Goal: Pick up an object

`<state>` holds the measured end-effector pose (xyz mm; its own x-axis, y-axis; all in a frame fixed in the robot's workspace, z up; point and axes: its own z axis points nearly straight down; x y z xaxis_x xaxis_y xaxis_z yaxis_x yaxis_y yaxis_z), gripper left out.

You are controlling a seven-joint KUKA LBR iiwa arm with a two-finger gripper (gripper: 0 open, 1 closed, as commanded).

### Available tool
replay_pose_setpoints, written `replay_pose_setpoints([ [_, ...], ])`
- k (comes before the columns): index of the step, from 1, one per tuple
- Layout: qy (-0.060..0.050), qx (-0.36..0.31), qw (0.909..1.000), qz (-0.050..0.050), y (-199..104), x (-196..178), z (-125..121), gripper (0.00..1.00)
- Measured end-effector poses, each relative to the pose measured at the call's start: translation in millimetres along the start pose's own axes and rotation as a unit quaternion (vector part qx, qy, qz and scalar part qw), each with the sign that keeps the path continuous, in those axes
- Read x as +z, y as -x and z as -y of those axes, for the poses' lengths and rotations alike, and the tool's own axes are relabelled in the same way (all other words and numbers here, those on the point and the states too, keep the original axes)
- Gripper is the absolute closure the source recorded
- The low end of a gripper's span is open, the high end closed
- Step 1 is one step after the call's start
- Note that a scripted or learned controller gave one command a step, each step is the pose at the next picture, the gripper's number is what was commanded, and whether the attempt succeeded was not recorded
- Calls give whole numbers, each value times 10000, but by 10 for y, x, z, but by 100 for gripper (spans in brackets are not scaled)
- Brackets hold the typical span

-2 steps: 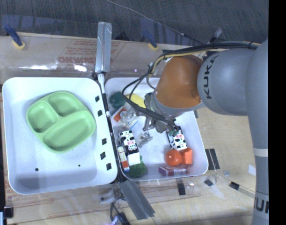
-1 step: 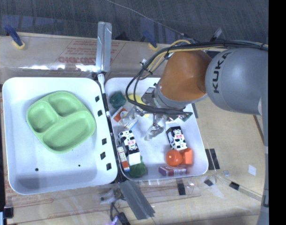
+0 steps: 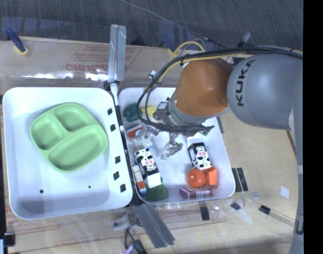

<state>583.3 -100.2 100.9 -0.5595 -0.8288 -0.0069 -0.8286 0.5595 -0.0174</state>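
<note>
My gripper (image 3: 171, 145) hangs below the orange wrist band, low over the middle of the right bin (image 3: 224, 165). Just left of it lies a cow-patterned carton (image 3: 145, 162), and another cow-patterned carton (image 3: 199, 156) lies just to its right. In front of that second carton sits an orange object (image 3: 202, 177). A dark green item (image 3: 156, 192) and a small pink box (image 3: 195, 193) lie by the bin's near wall. A teal object (image 3: 132, 112) and a yellow object (image 3: 148, 111) sit at the far left corner, partly hidden by the arm.
The left bin (image 3: 24, 194) holds a light green divided plate (image 3: 68, 136). A ridge with black clips (image 3: 119, 157) separates the two bins. The arm's grey body (image 3: 267, 91) covers the right bin's far right side. Cables (image 3: 166, 70) loop above the wrist.
</note>
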Motion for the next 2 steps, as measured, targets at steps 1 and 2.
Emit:
replay_pose_setpoints([
  [1, -25, -17, 10000, 54, 56, -128, 6, 100],
  [2, -17, -17, 10000, 51, 53, -121, 2, 0],
])
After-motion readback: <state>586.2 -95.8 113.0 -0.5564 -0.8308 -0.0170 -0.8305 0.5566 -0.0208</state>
